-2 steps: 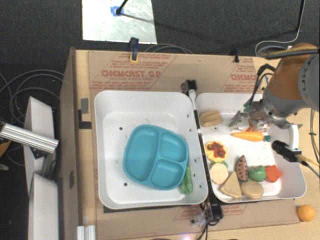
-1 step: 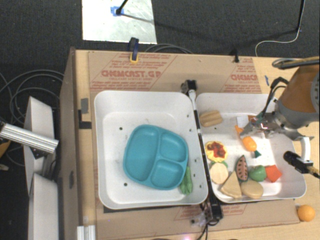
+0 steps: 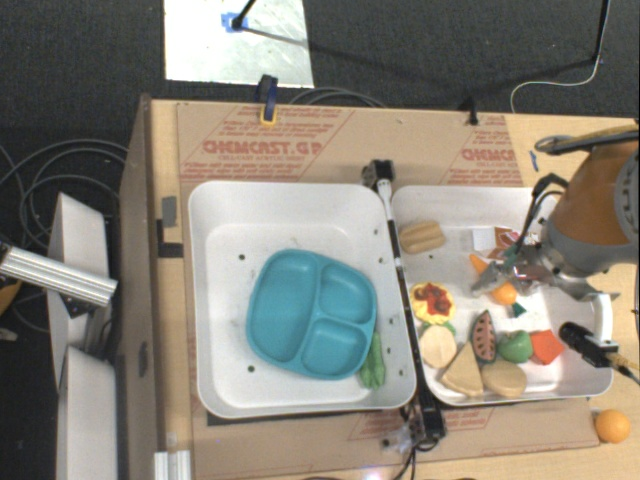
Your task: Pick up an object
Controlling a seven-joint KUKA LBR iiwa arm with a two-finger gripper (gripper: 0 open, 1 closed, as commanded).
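Observation:
The right bin [image 3: 470, 208] holds several toy foods. Among them are a tan bread roll [image 3: 421, 236], a yellow and red piece [image 3: 432, 303], a watermelon slice [image 3: 484, 335], a green fruit [image 3: 516, 346] and a red-orange piece [image 3: 546, 346]. A round cracker [image 3: 437, 345] and tan bread slices [image 3: 480, 378] lie at the front. My gripper [image 3: 500, 276] is low over the middle of this bin. A small orange ball [image 3: 505, 293] sits right at its tip, and a small orange piece [image 3: 478, 262] lies just to its left. The tip is too dark and cluttered to read.
In the left bin [image 3: 230, 218] lies a blue divided plate [image 3: 312, 313] with a green item [image 3: 374, 363] at its right edge. The arm [image 3: 600, 218] covers the right bin's right side. An orange fruit [image 3: 612, 425] sits on the bench outside the bins.

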